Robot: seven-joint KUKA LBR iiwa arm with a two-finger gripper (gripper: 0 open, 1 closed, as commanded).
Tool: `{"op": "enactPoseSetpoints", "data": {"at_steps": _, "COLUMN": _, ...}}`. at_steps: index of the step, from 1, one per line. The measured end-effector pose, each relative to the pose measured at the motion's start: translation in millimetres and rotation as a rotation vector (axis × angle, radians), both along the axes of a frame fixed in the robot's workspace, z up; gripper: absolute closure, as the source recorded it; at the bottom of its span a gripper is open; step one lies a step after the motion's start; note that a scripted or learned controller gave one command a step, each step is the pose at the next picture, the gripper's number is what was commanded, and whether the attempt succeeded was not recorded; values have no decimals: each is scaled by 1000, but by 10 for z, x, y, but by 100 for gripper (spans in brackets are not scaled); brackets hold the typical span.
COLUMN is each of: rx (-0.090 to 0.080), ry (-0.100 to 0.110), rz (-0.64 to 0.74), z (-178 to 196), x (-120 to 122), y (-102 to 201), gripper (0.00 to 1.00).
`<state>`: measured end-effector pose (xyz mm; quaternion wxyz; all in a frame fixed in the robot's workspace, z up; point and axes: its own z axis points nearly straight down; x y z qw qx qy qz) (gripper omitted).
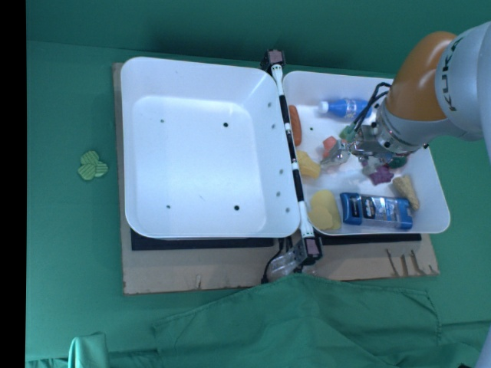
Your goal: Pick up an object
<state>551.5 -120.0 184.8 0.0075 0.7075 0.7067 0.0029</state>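
Gripper (337, 153) low in right bin (437, 221), just left of purple piece (381, 175); finger state cannot be told. Nearby yellow item (324, 209) likely soft, light; grasp across its middle

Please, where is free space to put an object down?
The left bin has its whole white floor bare between its four walls. The right bin is crowded: water bottle, blue package, yellow toy, with the gripper over its middle.
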Motion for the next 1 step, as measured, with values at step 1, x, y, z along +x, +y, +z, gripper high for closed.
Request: {"op": "enactPoseSetpoints", "data": {"at_steps": 1, "rx": 1, "ry": 2, "rz": -1, "z": 391, "x": 498, "y": -262, "gripper": 0}}
